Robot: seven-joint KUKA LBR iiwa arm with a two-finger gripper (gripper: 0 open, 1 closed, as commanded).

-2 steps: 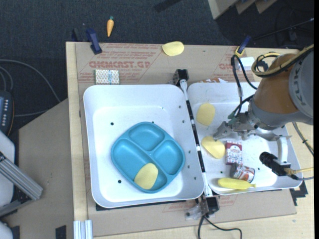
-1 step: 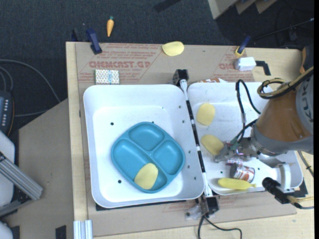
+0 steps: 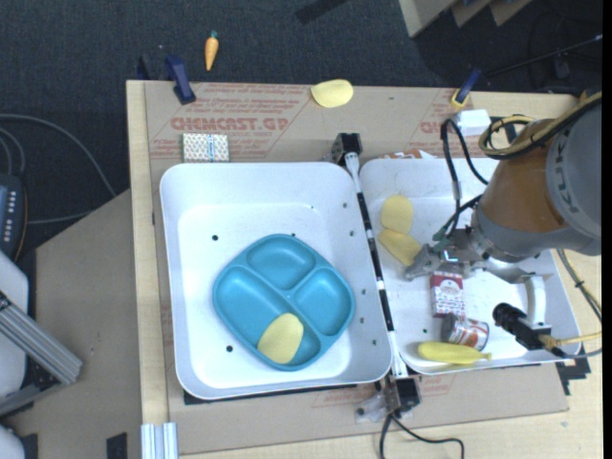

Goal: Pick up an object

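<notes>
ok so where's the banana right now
The banana lies along the near edge of the right bin in the camera view, just below a small red can and the red-and-white packet.

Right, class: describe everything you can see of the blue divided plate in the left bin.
The blue divided plastic plate is a rounded, glossy tray with three compartments split by raised ridges. It lies flat and turned at an angle on the floor of the left white bin, near its middle. A pale yellow rounded piece rests in its lower compartment; the other two hold nothing. The pincer is over the other bin.
</notes>
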